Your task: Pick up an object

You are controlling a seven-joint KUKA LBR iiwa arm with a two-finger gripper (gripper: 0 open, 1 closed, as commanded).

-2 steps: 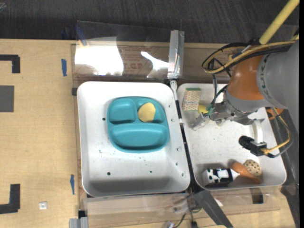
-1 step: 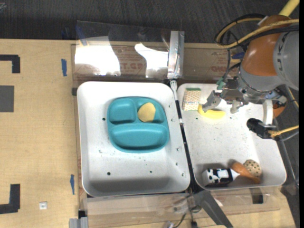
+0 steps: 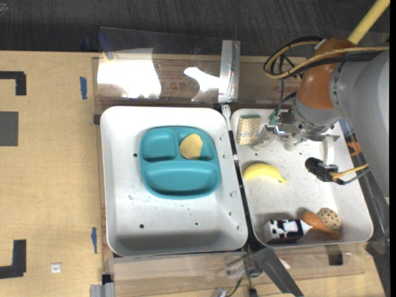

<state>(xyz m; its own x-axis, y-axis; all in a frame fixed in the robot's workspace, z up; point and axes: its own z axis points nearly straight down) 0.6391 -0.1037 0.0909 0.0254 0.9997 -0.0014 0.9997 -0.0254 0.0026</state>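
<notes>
We saw two bins side by side. In the left bin (image 3: pixel 117 184) lay a divided tray (image 3: pixel 176 178), and a lemon (image 3: pixel 190 146) sat in its upper right compartment. In the right bin (image 3: pixel 356 212), a sponge (image 3: pixel 248 129) lay at the far left corner, a banana (image 3: pixel 263 172) nearer us, and a cow toy (image 3: pixel 285 229) beside a chicken drumstick (image 3: pixel 322 219) along the near edge.

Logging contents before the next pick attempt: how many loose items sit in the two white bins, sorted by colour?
Teal: 1, divided plastic tray
Yellow: 2, round lemon-like piece, curved banana
Black and white: 1, cow-patterned toy
Brown: 1, speckled piece
Beige: 1, mesh-textured block
Total: 6
</notes>
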